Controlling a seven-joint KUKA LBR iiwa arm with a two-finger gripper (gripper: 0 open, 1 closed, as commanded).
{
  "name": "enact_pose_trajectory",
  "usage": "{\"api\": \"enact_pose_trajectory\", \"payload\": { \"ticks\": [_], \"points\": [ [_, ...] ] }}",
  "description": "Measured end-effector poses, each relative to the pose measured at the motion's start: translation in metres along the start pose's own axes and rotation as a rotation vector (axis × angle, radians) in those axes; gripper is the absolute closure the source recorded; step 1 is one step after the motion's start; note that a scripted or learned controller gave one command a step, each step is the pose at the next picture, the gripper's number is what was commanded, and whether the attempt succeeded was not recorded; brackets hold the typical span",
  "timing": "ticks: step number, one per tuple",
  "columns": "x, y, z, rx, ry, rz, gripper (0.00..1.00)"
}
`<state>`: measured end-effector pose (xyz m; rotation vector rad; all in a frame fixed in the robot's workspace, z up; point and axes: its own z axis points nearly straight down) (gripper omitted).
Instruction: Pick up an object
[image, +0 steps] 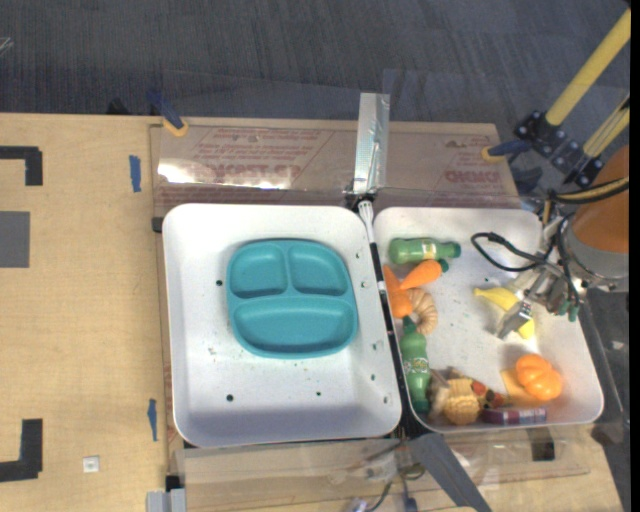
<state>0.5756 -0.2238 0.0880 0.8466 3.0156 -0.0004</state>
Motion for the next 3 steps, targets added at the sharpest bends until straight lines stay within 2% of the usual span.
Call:
{"api": "enact_pose_trajectory", "payload": {
  "ticks": [1,2,3],
  "points": [
    [-0.004,0.002,-0.014,-0.001,-0.014,-0.002,1.00],
    [0.006,0.082,-0.044,-0.004,0.000,-0.046,1.00],
    [0.058,0.150,-0.130,-0.005,0.000,0.086,1.00]
  ]
}}
